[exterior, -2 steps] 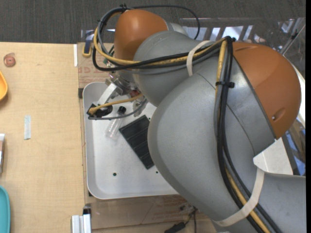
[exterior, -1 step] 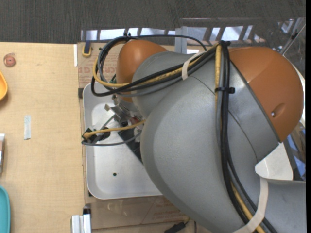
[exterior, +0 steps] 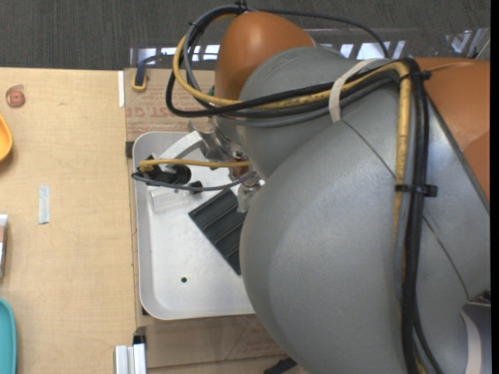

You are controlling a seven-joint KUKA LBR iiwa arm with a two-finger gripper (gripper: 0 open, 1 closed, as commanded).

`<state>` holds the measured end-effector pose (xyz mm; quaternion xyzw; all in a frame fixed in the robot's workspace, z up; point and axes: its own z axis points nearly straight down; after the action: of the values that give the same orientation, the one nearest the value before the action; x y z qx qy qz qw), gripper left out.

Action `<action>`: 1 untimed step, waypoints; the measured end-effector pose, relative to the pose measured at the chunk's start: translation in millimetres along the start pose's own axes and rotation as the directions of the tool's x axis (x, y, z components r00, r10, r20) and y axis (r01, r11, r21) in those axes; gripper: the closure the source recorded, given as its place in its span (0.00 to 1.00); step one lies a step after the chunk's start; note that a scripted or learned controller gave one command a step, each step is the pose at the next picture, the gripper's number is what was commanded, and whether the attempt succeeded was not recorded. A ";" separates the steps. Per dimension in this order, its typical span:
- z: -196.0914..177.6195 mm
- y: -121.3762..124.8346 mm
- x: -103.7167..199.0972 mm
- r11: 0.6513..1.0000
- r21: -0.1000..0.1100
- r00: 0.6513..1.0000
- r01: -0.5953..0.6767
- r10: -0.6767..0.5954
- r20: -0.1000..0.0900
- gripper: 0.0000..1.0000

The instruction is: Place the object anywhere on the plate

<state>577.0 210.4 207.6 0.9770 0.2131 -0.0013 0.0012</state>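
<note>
I look down and the big grey arm (exterior: pixel 335 232) covers a lot of the white bin (exterior: pixel 156 287). The claw (exterior: pixel 243 184) hangs over the far end of the white bin, close to its back wall. The arm hides so much of the claw that I cannot tell if it is open or closed, or if it has hold of anything.

A dark grey block (exterior: pixel 218 223) with ridges lies flat on the floor of the white bin, near the middle. It is just beside the claw, and I cannot tell if they touch. Part of the block is hidden under the arm. A tiny dark dot (exterior: pixel 184 280) sits on the bin floor, nearer the front wall.

Left of the white bin is the tan tabletop (exterior: pixel 78 271). On it, well apart from the white bin, lie a small pale strip (exterior: pixel 44 205) and a little round reddish thing (exterior: pixel 15 96).
</note>
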 end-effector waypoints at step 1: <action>-10.0 34.5 38.6 0.927 0.001 0.927 0.376 -0.376 0.002 0.00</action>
<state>626.5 195.1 217.5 0.9182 0.3962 -0.0028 0.0010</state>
